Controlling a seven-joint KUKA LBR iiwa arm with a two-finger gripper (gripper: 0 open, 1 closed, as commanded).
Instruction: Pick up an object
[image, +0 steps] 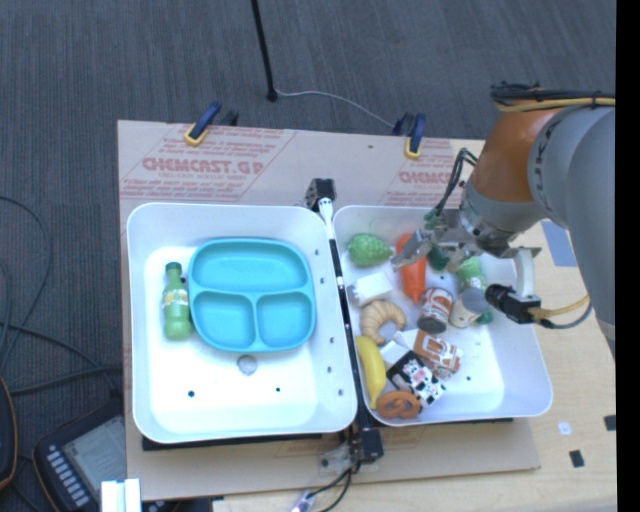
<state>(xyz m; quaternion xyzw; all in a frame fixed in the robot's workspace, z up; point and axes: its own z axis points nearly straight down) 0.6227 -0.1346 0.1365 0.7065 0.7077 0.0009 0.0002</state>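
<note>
Nearest the camera, at the front edge of the right bin (520, 395), lay a brown pretzel-shaped toy (398, 404) beside a black-and-white patterned block (415, 377), with a smooth yellow banana (370, 366) along the bin's left wall. Further in sat a tan croissant (382, 316), a small white block (371, 288), a knobbly green vegetable (367, 248), an orange carrot (413, 280), and two small printed cans (434, 308). All appeared to be moulded plastic or light packaging, glossy and rigid. The left bin (150, 380) held a turquoise three-compartment tray (250, 295) and, just beside it, an upright-shaped green bottle (176, 301) lying flat. Both bins rested on a brown printed board (200, 165) clamped to the table. The gripper (437, 248) was low over the rear of the right bin, close to the top of the carrot; whether its fingers were apart or together could not be determined, as the wrist and cabling obscured them. No object was seen between the fingers or lifted off the bin floor. In my judgement the task stood at the approach or grasp stage, with securing and lifting an object left to do.
</note>
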